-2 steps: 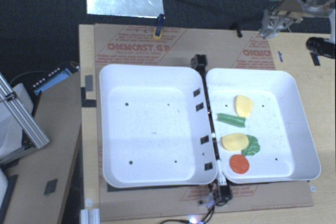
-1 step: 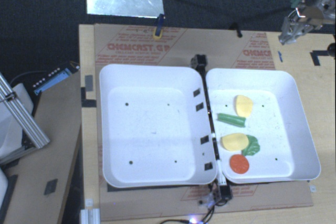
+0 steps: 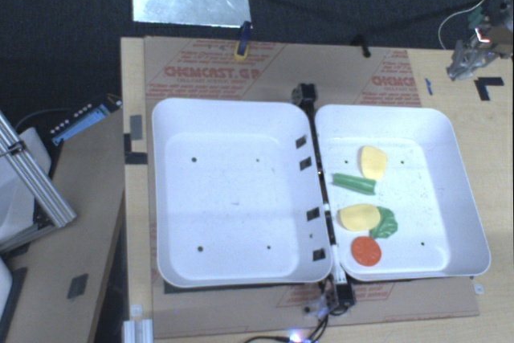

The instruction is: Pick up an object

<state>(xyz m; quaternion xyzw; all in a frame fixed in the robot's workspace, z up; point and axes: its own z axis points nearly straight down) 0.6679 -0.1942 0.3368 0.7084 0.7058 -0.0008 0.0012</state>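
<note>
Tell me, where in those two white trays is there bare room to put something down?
The left bin shows bare floor throughout. In the right bin, the right half is free; its left side is crowded with two yellow pieces, a green stick, a green leaf and a red disc.

The robot shows at the upper right corner of the view as a small cluster of grey metal. The pincer (image 3: 466, 60) is pale grey and angular, with dull metallic faces. Above it sits a darker grey block bearing a small bright red-and-white spot. A thin pale cable (image 3: 451, 18) loops out from the block's left side, and a dark cable rises beside it.
</note>
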